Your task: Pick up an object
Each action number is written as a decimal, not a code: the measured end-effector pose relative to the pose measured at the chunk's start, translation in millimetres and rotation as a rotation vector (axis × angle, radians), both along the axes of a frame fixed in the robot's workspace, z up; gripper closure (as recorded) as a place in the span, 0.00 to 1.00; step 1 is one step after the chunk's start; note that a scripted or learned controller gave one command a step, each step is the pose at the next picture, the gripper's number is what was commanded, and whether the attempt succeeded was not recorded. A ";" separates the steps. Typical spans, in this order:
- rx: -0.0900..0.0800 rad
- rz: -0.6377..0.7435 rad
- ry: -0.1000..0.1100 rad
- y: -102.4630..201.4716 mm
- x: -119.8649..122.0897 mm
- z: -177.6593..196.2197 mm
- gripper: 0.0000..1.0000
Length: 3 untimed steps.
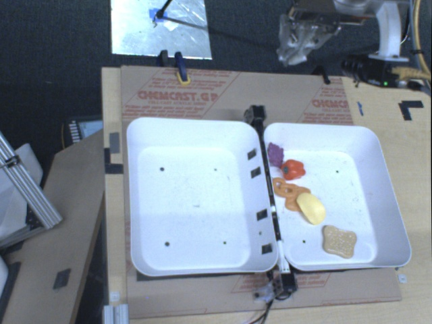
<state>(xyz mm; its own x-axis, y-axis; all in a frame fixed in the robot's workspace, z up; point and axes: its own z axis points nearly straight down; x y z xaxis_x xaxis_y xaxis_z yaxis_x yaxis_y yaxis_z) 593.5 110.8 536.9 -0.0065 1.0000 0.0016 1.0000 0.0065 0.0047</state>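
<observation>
The pincer [295, 46] is hanging at one o'clock, beyond the bins; whether it is spread, I cannot tell. The toys [311, 208] are lying clustered in the right bin [378, 181], probably awaiting picking.

Both bins are plain white, the left bin [189, 201] and the right bin [358, 181] each dotted with a few small dark specks, and a black strip [264, 187] runs between them. In the right bin lie a purple piece [275, 154], a red piece [293, 169] (with a dark top), an orange pretzel-like piece [289, 194], a pale yellow piece [311, 208] and a tan piece [339, 241]. The brown board [202, 93] beneath carries faded red lettering.
</observation>
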 end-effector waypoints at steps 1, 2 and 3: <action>0.001 0.003 0.003 50.5 -9.1 -1.7 1.00; 0.001 0.002 0.002 127.3 70.6 -4.2 1.00; 0.000 0.000 0.004 123.4 37.4 -1.3 1.00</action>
